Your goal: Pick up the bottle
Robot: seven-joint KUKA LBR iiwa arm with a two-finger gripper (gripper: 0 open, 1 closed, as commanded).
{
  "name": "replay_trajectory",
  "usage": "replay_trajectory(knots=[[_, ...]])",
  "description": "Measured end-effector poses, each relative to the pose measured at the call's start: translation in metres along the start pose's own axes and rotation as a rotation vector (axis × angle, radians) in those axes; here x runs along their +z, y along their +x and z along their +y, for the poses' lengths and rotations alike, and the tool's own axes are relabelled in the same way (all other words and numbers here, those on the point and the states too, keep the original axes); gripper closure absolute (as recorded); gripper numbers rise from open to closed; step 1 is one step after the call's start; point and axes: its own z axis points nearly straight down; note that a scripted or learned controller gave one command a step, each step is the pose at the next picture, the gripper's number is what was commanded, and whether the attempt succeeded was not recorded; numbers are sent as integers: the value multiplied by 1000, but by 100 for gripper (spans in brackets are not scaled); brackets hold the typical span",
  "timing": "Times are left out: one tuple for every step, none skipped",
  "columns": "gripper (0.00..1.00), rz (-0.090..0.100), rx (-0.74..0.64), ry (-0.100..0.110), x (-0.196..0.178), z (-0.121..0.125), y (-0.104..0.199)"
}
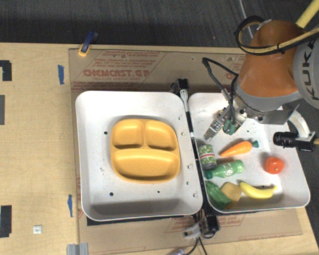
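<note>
Cardboard-brown desk (32,142) carries 2 shallow white bins side by side: the left bin (90,142) holds a yellow divided plate (145,149), the right bin (297,190) holds the toys.

The green bottle (225,169) lies on its side near the middle of the right bin, cap end toward 9 o'clock. A small striped can (206,154) sits just beside it at 10 o'clock, a carrot (237,148) at 1 o'clock, a banana (257,190) at 4 o'clock and a tomato (274,165) well off at 3 o'clock.

The pincer (222,125) hangs above the bin at 12 o'clock from the bottle, gripping nothing; whether its fingers are spread I cannot tell.

The step in hand looks like the approach. Next it likely needs to shift toward 6 o'clock and descend with fingers across the bottle's narrow width, clear of can and carrot.
</note>
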Motion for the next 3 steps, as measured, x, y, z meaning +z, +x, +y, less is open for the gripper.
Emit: replay_trajectory(knots=[[100,0,-221,-1,3,33,70],[100,-1,-451,-2,91,58,84],[100,-5,-562,-3,-43,23,51]])
